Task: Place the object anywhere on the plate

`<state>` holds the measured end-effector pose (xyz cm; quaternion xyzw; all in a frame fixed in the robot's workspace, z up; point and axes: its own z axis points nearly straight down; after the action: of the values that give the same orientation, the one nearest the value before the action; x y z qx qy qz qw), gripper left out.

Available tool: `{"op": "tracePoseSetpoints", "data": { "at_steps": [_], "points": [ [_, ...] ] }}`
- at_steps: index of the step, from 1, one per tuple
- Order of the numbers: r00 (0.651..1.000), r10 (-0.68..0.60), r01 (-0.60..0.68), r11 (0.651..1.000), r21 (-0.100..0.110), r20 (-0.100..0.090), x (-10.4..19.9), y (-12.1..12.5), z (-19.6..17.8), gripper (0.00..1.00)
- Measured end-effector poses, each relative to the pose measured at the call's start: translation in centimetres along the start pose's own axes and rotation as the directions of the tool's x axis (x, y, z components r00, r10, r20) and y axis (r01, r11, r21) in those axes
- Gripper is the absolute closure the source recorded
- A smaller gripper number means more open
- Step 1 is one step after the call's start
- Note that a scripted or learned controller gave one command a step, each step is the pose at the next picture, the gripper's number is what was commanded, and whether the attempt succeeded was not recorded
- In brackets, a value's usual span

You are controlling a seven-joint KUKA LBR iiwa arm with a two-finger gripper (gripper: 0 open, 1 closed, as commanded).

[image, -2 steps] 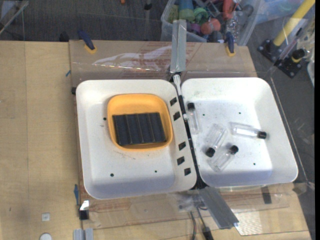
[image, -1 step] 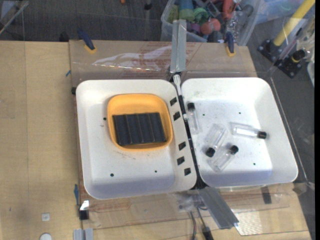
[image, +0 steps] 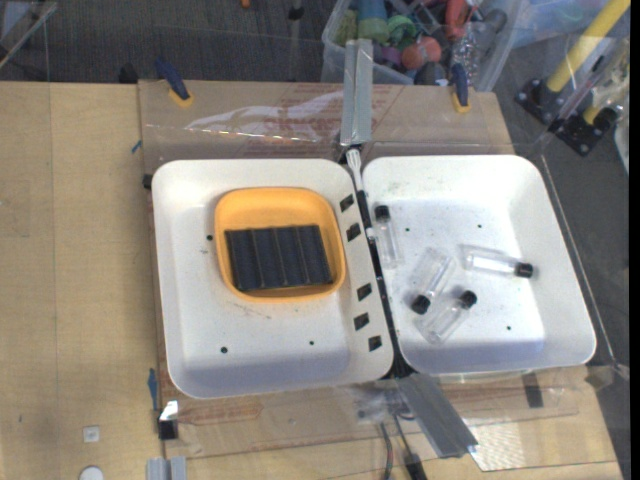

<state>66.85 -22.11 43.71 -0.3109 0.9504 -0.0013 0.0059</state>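
Note:
An orange plate lies in the left bin. A black ridged block lies flat on the plate, covering most of its middle. In the right bin lie several clear plastic vials with black caps: one by the divider, one at the right, and two close together near the centre.
A metal strip runs down between the two bins, with black tabs along the divider. A clear tub of coloured toys stands beyond the bench at the back. Blue clamps hold the backing board.

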Motion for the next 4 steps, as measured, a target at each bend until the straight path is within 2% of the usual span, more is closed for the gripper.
{"op": "tracePoseSetpoints", "data": {
  "at_steps": [1, 2, 3, 4],
  "points": [
    [0.919, -0.394, 0.394, 0.919, -0.002, 0.001, -0.01, 0.02, 0.05, 1.0],
    [0.901, -0.435, 0.435, 0.901, -0.003, 0.002, 0.26, -0.16, 0.05, 1.0],
    [0.74, -0.673, 0.673, 0.74, -0.003, 0.001, 0.01, 0.02, 0.09, 1.0],
    [0.458, -0.889, 0.889, 0.458, -0.004, 0.004, 0.0, 0.05, 0.14, 1.0]
  ]
}}
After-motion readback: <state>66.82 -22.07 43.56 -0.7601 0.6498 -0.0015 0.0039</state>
